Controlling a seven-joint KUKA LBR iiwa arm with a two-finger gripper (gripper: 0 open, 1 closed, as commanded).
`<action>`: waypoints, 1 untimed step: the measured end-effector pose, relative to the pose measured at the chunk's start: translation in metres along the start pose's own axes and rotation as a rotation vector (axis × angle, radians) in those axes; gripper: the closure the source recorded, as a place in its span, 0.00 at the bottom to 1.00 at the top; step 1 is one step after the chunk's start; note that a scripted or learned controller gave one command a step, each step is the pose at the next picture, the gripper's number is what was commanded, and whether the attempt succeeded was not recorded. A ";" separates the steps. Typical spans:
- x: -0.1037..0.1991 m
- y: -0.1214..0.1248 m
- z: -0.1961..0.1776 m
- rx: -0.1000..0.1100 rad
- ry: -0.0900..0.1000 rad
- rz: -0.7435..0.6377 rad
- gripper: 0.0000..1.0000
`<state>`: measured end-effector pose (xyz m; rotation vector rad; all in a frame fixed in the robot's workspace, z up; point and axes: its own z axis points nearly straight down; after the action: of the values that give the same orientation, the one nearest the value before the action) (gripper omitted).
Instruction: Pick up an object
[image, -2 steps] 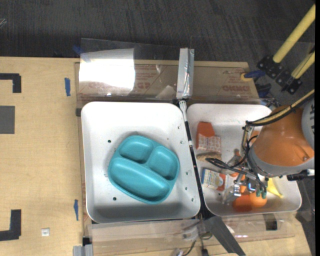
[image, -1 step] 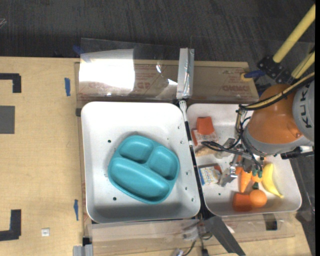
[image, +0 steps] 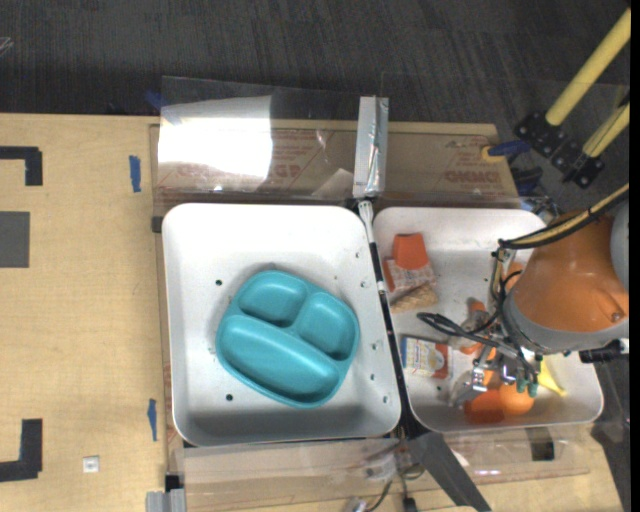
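At the far left we see the tan wooden bench (image: 80, 330), marked with black tape corners near its left edge. The left shallow white plastic bin (image: 200, 232) comes next, and a teal plastic plate with three compartments (image: 288, 335) lies flat across its middle, tilted a little toward the bin's near right corner. Behind this bin, along the bench's far edge, a sheet of clear plastic (image: 215, 150) catches the light.

The right shallow white plastic bin (image: 450, 216) sits just beside the left one, their rims touching. Near its far left corner stands a small orange-red packet (image: 408, 250), and just in front of it lies a crinkled tan snack wrapper (image: 412, 293). Closer to the near left corner we see a white packet with blue and red print (image: 424, 355).

The two-finger gripper (image: 500, 375) is low in the bin's near right part, with dark cables trailing from it. It sits directly above a round orange object (image: 505, 403) close to the near rim, with a small yellow piece (image: 551, 383) just right of it. We cannot tell whether the gripper is open or closed, or whether it touches the orange object. The arm's orange band (image: 575, 285) covers the bin's right side.
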<state>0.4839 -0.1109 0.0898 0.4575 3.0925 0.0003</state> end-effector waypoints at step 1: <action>-0.044 0.024 0.001 0.001 0.001 0.017 0.00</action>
<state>0.5328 -0.1003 0.0898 0.4831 3.0894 -0.0007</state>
